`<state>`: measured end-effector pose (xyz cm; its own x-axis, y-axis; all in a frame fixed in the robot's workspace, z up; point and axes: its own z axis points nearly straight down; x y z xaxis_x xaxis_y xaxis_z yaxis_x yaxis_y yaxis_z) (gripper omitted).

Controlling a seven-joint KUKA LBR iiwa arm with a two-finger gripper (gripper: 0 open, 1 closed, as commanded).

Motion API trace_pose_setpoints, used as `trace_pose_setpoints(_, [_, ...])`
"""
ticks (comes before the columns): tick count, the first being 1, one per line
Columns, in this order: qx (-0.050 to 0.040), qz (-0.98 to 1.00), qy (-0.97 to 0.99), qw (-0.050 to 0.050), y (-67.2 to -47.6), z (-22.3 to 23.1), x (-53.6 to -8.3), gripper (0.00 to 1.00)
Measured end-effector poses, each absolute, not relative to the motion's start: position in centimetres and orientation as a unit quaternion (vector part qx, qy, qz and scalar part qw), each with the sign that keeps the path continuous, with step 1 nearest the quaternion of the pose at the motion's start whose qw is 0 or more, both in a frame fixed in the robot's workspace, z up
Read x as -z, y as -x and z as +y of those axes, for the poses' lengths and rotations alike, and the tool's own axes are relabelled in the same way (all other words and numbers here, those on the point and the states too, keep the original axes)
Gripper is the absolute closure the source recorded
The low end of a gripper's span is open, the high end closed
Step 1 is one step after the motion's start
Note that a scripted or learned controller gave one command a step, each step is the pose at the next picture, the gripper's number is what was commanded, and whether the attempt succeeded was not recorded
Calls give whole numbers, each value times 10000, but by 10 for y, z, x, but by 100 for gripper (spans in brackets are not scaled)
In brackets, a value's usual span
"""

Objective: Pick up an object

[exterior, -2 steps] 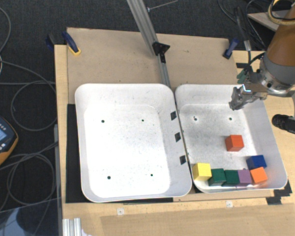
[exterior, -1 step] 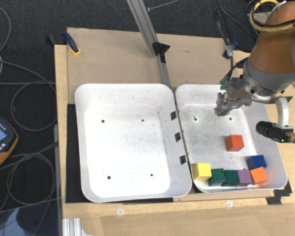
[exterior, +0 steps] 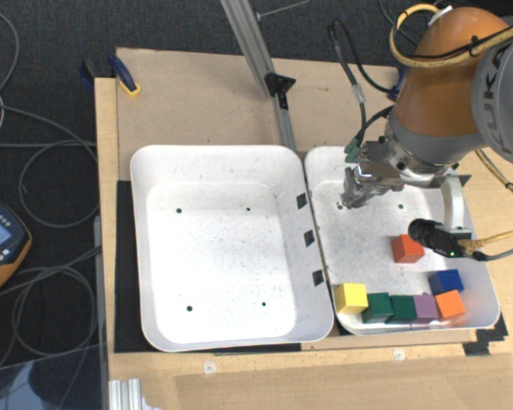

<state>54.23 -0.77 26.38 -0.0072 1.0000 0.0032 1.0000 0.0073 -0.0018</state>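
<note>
My gripper [exterior: 352, 196] hangs over the upper left part of the right bin [exterior: 359, 254], above bare bin floor, with nothing seen between its fingers. Blocks lie along the bin's front edge: a yellow block [exterior: 352, 296], a dark green block [exterior: 378, 307], a green block [exterior: 403, 307], a purple block [exterior: 426, 307] and an orange block [exterior: 450, 303]. A blue block [exterior: 445, 281] sits just behind the orange one. A red-orange block [exterior: 406, 248] lies alone further back, to the right of and below the gripper.
The left bin [exterior: 154, 229] sits beside the right one, sharing a raised middle rim. A slanted metal bar [exterior: 256, 49] crosses the bench behind the bins. Cables lie on the floor at the left.
</note>
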Motion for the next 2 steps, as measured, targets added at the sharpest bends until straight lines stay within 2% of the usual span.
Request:
trace_pose_setpoints(1, [-8,-7093,7049,29,-520,44,-244,100])
trace_pose_setpoints(2, [-2,-7097,7045,26,-494,91,-250,100])
